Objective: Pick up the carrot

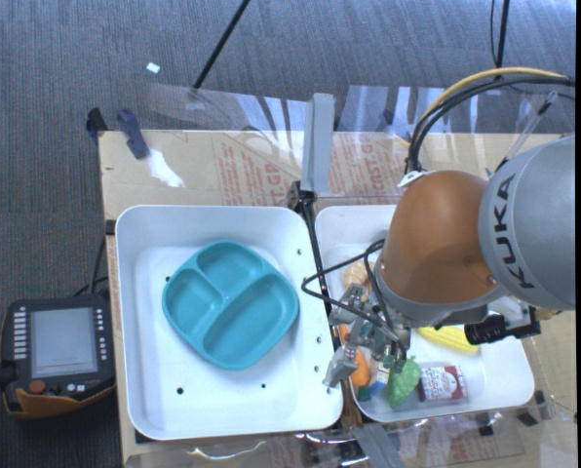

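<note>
Pendant (58, 351): a handheld control unit is sitting at the lower left of the frame, off the bench.
Left bin (139, 232): it is holding a blue divided plate (230, 303), lying well apart from my work.
Gripper (354, 359): I am reaching down at the lower centre-right, over the left edge of the right bin (510, 378); my fingertips are hidden in clutter, so I cannot tell whether my jaws are released or clenched.
Carrot (361, 370): an orange piece, which I am taking for the carrot, is lying just beside my fingers near the bin's lower left corner.
Progress: I am judging the approach made and the lift not yet done; nothing is showing between my fingers.
Obstacles: a green item (403, 382) and a small red-and-white packet (441, 382) are crowding the carrot's right, and a banana (448, 338) is lying farther right.
Arm: my orange band (437, 237) is shading much of the right bin.
</note>
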